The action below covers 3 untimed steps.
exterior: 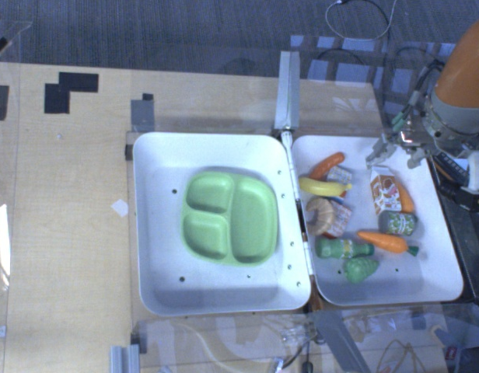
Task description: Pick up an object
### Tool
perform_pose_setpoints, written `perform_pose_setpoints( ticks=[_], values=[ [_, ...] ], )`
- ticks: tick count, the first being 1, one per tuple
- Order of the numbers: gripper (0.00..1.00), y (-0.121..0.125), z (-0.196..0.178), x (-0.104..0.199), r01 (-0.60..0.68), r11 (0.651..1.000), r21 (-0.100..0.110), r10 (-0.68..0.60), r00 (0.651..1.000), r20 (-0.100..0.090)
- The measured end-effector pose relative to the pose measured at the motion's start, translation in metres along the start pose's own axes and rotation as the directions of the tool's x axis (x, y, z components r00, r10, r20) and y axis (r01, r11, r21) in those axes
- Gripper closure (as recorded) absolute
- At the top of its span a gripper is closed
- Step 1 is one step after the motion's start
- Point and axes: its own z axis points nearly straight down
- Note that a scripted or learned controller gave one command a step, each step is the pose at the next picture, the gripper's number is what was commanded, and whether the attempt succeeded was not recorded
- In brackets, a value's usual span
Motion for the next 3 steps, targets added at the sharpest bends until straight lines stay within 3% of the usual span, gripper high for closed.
perform_pose_setpoints(
  ticks=[1,2,3],
  values=[
    [0.00,-0.026,0.081,0.009,0.097,0.995,-0.013,-0.097,0.995,0.004],
    [0.00,-0.046,0.094,-0.024,0.098,0.994,-0.049,-0.097,0.995,0.012],
    [1.00,-0.040,0.078,-0.025,0.103,0.992,-0.066,-0.101,0.995,0.023]
  ],
)
